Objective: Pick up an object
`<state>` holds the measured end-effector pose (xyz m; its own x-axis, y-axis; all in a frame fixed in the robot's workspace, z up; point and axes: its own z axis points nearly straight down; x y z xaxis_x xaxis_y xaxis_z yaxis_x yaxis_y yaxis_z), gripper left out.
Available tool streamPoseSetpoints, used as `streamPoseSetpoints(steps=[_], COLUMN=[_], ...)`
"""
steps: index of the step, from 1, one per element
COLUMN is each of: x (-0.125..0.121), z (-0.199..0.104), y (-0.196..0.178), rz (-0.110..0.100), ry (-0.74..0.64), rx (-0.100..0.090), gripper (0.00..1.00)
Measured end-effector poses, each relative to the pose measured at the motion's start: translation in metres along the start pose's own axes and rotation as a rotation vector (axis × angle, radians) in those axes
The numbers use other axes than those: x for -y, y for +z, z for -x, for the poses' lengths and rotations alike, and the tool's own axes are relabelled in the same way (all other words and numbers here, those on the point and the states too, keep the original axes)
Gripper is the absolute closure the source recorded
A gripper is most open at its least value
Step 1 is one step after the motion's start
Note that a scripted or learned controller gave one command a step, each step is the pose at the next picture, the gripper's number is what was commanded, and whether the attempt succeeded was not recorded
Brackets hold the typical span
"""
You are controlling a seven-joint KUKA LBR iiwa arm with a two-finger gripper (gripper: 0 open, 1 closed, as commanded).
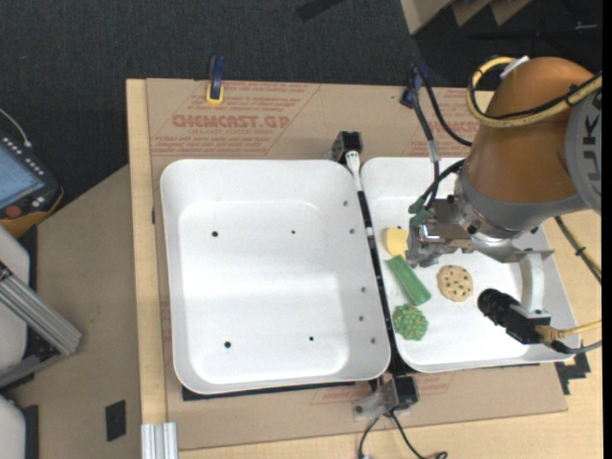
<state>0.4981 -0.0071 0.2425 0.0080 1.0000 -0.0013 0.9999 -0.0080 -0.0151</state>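
**Q:** Where is the claw found?

**A:** The claw (428, 241) is seen low over the right bin (459, 357), close to the wall shared with the left bin (258, 256). It is carried by the grey arm (526, 132) with the orange band. Both bins are borne by the counter (249, 113).

**Q:** Is the claw open, closed, or gripping something?

**A:** That cannot be told, as the tips are hidden under the wrist. Nothing is seen held.

**Q:** Which objects are laid near the claw?

**A:** A yellow piece (394, 241) is seen just beside the claw, on the side toward the left bin. Whether it is touched cannot be told. A green stick (408, 280) is laid aslant just nearer the camera than the claw. A cookie (454, 282) is placed beside that stick, on the claw's near side. A green clump (411, 323) is found beyond the stick's far end, farthest from the claw.
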Motion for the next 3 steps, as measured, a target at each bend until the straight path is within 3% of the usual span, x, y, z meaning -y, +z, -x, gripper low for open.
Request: streamPoseSetpoints(steps=[1, 2, 3], x=[0.000, 0.022, 0.021], z=[-0.079, -0.107, -0.048], y=[-0.075, -0.135, -0.098], rz=[0.023, 0.022, 0.010], ry=[-0.017, -0.013, -0.001], rx=[-0.004, -0.004, 0.001], gripper=[1.00, 1.00, 1.00])
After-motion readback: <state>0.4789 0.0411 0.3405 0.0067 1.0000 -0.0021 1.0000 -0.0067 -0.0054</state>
